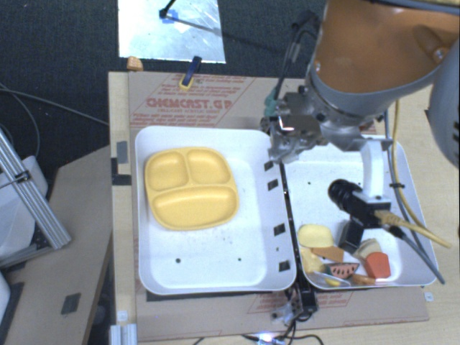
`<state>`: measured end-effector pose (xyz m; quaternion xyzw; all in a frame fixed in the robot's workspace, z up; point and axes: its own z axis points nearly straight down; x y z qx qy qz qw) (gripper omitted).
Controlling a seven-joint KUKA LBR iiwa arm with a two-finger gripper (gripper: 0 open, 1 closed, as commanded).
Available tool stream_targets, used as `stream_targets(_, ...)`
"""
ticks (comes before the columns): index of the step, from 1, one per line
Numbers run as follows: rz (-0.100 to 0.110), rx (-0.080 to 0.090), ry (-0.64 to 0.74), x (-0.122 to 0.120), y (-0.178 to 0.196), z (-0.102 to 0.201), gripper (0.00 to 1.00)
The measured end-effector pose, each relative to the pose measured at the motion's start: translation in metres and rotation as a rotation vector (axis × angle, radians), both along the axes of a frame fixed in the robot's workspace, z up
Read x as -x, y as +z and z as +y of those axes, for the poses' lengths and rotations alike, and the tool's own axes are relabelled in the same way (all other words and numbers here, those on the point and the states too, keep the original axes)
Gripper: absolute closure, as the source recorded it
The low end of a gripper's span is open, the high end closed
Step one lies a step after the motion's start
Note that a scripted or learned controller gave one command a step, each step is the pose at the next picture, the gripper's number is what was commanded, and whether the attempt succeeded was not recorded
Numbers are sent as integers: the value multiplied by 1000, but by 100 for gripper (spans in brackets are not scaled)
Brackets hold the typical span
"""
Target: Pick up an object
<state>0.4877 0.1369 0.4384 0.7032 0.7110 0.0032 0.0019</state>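
A heap of small toy foods lies in the near corner of the right bin: a pale yellow piece, an orange wedge, a watermelon slice, a red-orange piece and a beige piece. My gripper hangs over the far end of the ridge between the two bins, well away from the heap. Nothing shows between its tips. A yellow three-compartment plate rests in the left bin.
The arm's big grey and orange body covers the upper right of the view. A cardboard sheet lies under the bins. Beyond it are a shiny metal plate and a small blue and yellow object. An aluminium frame stands at left.
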Motion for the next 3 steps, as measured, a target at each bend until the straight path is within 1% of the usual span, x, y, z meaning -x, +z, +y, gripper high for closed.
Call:
stream_targets(1, 6, 2, -11, 1, -29, -6, 100)
stream_targets(2, -1, -4, 0, 1, 40, 88, 100)
stream_targets(3, 3, -1, -1, 1, 48, 83, 100)
